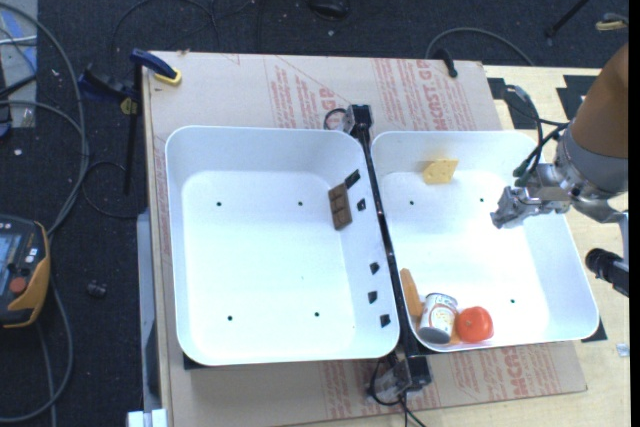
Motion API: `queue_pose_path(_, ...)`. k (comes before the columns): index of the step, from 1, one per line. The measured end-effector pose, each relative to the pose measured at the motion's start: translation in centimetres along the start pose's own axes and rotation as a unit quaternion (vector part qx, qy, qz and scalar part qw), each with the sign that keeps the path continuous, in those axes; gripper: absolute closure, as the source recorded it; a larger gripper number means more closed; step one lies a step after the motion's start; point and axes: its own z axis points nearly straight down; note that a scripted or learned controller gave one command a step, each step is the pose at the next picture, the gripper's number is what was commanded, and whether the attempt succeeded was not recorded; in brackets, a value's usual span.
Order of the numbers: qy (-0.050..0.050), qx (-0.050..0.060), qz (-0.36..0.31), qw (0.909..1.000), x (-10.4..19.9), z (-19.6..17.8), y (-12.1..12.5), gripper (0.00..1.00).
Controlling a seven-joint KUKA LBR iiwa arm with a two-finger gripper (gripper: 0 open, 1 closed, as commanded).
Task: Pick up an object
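The right bin [470,245] holds a yellow wedge like cheese [440,172] near its back wall. At its front left corner lie an orange carrot-like stick [410,291], a small tin can [436,316] and a red tomato-like ball [475,323]. The left bin [260,245] has a brown chocolate-bar piece [340,207] leaning by its right wall. My gripper [508,212] hangs over the right bin's right side, well right of the yellow wedge and above the can group. No object is seen between its fingers.
Both bins rest on a cardboard-covered bench [300,85]. A black divider with clips [375,245] runs between the bins. Cables and a blue-yellow clamp [155,67] lie at the back left, off the bins.
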Motion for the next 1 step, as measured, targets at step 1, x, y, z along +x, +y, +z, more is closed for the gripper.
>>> queue_pose_path(1, 0.001, 0.001, -0.002, 1.0, 5.13, -1.34, 0.55, 1.0)
